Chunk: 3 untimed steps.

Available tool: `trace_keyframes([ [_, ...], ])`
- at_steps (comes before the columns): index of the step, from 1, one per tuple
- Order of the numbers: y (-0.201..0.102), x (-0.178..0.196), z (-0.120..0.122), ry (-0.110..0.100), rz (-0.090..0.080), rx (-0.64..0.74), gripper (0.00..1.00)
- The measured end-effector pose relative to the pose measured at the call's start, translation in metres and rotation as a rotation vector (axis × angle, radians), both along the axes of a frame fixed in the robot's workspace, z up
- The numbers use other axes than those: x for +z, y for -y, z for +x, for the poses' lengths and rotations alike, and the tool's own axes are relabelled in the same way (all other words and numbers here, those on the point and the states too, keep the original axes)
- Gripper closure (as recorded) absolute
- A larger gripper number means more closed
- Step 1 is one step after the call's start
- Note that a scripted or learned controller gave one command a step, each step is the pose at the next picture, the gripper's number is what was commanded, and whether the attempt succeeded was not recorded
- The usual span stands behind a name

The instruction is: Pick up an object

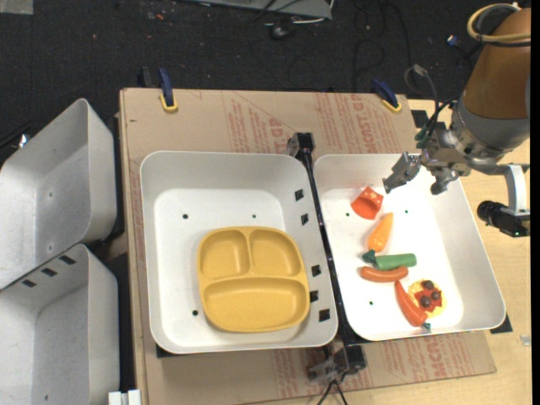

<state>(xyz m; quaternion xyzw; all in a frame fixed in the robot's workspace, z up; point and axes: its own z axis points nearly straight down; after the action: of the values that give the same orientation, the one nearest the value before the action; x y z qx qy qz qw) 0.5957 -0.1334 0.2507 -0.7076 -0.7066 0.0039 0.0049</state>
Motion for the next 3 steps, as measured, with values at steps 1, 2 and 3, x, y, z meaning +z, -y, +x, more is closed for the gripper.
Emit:
trace_keyframes([
  [1,0.000,0.007,0.002,0.013,-0.002,0.002,0.00],
  [2,-0.002,-0.036,0.006,0.009,-0.001,0.001,0.00],
  [3,-0.008,-0.097,-0.001,0.007,0.000,0.001,0.00],
])
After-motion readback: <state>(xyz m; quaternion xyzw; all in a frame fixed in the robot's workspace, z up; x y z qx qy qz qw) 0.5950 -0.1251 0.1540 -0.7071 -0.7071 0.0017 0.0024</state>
